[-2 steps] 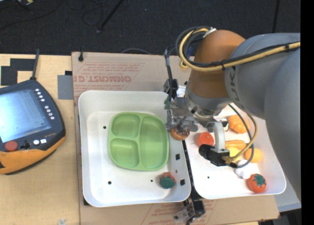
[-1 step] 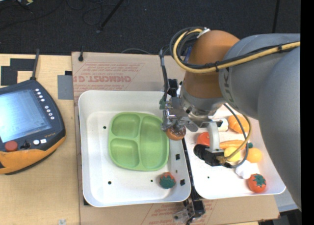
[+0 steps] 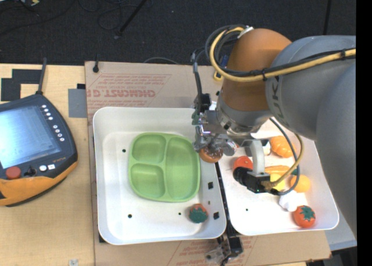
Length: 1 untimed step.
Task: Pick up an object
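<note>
The gripper (image 3: 210, 144) is seen low over the strip where the two bins meet, hung beneath the arm's orange band. Whether it is open or closed cannot be told, as its lower end is crowded by metal parts and shadow. A small brown round object (image 3: 211, 155) is seen directly beneath it, touching or nearly touching its tip, over the inner rim of the left bin (image 3: 102, 143); a firm hold on it cannot be confirmed.

Just to the left of it, a green divided plate (image 3: 165, 167) is laid flat in the left bin. Near that bin's front right corner a small teal and red piece (image 3: 197, 214) is found.

In the right bin (image 3: 256, 219) a red piece (image 3: 243, 162) lies near the gripper, with an orange piece (image 3: 281, 147), a long yellow piece (image 3: 276, 171), a white piece (image 3: 287, 202) and a red-orange fruit (image 3: 304, 216) spread beyond it.

A cardboard sheet (image 3: 139, 87) is laid under both bins. At the far left of the tabletop (image 3: 35, 224) a control pendant (image 3: 32, 143) with a screen is set.
</note>
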### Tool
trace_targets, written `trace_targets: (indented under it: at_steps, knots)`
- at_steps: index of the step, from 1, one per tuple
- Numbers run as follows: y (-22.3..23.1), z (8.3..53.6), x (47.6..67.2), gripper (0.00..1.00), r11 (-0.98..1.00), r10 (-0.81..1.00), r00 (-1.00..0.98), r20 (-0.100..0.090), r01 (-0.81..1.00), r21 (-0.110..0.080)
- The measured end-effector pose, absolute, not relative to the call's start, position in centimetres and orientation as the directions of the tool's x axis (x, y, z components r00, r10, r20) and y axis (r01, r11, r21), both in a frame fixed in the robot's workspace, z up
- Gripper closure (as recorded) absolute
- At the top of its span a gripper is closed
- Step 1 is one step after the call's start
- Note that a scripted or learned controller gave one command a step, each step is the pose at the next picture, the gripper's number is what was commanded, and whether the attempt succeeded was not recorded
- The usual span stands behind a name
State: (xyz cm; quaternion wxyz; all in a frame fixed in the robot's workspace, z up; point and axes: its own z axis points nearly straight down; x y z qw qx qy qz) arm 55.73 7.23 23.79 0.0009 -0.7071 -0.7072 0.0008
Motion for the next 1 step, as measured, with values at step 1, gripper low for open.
trace_targets:
  at_steps: [1]
  knots:
    - [7.19, 21.65, 55.62, 1.0, 0.001, 1.0, -0.001, -0.001, 1.0, -0.007]
